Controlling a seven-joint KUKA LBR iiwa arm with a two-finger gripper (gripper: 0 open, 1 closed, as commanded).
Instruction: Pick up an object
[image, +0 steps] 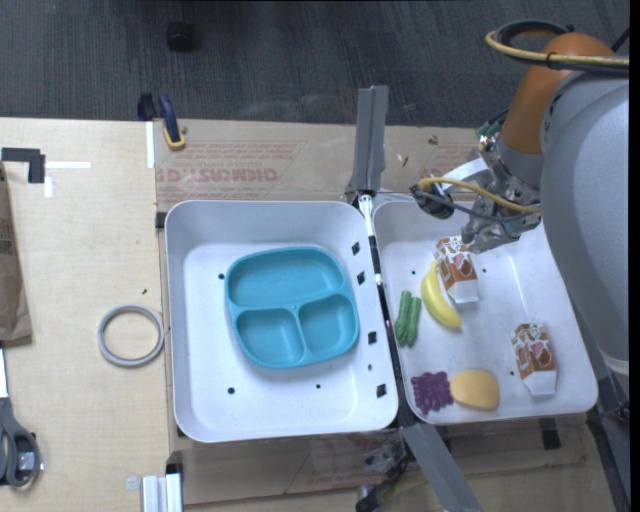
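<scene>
The worktop (80, 250) filled the left and middle of the frame, pale wood with a cardboard sheet (250, 165) under the bins. The arm (590, 180), grey with an orange band, came down the right side. The left bin (190, 330) sat mid-frame and held a blue divided plate (292, 305). The right bin (520, 270) touched it along the centre.

The jaws (478, 232) hung in the upper part of the right bin, just above a small carton (457, 272); whether they were released or clenched I could not tell, since cables and the wrist hid them. The carton leaned against a banana (439, 298), just to its left. A green bean pod (407, 317) lay near the bin's left wall. A second carton (535, 358) lay toward the right wall. A yellow lemon (474, 389) and purple grapes (431, 392) sat side by side at the lower edge.

A grey ring (130, 334) lay on the worktop at left, scissors (15, 450) in the lower left corner.
</scene>
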